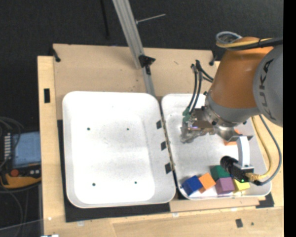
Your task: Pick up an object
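Two bins [79, 107], four blocks [191, 184]

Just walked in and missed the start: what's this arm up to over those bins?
The grey and orange arm reaches in from the right over the right bin, with its gripper low over the bin's bare upper-left floor. Small blocks sit along the bin's near edge: a blue block, an orange block, a green block and a purple block. The gripper is well apart from them. The left bin sits beside it.
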### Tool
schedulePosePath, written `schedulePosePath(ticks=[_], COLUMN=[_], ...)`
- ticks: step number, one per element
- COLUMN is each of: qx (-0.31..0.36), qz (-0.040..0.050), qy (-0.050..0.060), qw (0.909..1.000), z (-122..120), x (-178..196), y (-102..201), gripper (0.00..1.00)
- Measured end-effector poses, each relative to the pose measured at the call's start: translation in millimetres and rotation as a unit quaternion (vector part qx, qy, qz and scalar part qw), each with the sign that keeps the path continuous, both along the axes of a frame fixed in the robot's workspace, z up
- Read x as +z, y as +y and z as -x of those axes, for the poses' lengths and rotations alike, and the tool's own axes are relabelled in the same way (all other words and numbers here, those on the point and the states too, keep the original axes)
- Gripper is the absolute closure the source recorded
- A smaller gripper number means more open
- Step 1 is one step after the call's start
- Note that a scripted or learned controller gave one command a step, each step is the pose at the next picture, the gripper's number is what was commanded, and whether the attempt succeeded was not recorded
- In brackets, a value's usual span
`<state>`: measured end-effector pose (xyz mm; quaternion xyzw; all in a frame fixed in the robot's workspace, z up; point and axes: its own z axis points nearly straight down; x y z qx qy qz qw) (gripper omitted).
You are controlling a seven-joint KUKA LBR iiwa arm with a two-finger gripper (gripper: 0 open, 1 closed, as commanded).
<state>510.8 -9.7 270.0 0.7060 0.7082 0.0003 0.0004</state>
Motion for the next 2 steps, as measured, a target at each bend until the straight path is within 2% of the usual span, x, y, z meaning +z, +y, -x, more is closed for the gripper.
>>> schedulePosePath(ticks=[1, 2], qx=[0.002, 0.001], qz=[-0.0005, 0.0006], qy=[0.0, 0.0], qw=[1.0, 1.0], z=[-5.5, -18.0], x=[-3.2, -16.7], y=[57.0, 97.8], gripper=[1.0, 1.0])
